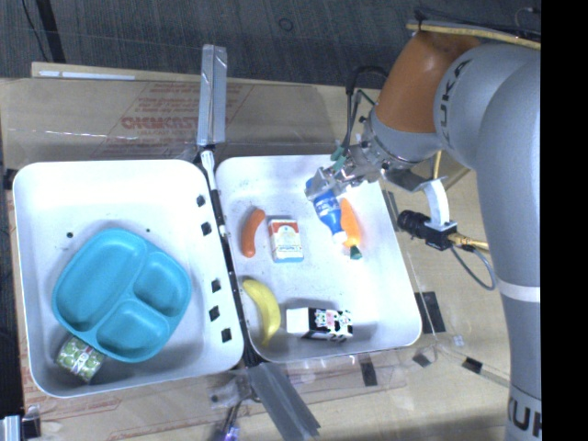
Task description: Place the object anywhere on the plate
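The blue divided plate (121,292) lies in the left bin (37,191). My gripper (333,181) is low over the back of the right bin (404,310), right at the upper end of a blue-and-white bottle (327,211). The bottle lies slanted, with an orange carrot (350,225) touching its right side. Whether the bottle is gripped is hidden by the wrist. Also in the right bin are a sausage (250,231), a red-and-white box (286,239), a banana (264,307) and a cow-patterned carton (319,322).
A green patterned can (77,357) sits in the left bin's front corner, tucked against the plate's edge. The divider wall (220,265) separates the two bins. A cable and connector (432,228) hang off the arm beside the right bin's right wall.
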Action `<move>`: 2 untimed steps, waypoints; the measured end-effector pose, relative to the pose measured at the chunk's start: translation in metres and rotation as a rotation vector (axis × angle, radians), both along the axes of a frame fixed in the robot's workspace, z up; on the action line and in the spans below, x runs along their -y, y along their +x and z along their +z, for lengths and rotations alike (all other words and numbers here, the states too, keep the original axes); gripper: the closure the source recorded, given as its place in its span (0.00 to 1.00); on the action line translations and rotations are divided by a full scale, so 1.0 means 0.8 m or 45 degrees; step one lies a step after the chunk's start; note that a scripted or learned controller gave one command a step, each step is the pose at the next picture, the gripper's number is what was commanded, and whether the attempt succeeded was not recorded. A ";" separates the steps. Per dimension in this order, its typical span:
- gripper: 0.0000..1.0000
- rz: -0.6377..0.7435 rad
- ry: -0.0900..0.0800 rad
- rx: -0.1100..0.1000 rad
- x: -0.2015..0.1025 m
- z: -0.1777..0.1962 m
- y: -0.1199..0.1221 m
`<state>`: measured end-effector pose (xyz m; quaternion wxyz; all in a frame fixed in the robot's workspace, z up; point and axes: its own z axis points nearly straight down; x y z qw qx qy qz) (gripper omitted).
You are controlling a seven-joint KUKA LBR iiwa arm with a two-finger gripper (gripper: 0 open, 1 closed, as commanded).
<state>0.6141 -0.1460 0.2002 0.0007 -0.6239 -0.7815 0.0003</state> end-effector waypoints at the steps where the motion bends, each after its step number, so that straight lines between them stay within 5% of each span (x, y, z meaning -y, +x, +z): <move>1: 1.00 -0.014 0.000 -0.003 -0.082 -0.011 0.010; 2: 1.00 -0.126 -0.001 -0.004 -0.202 0.005 -0.043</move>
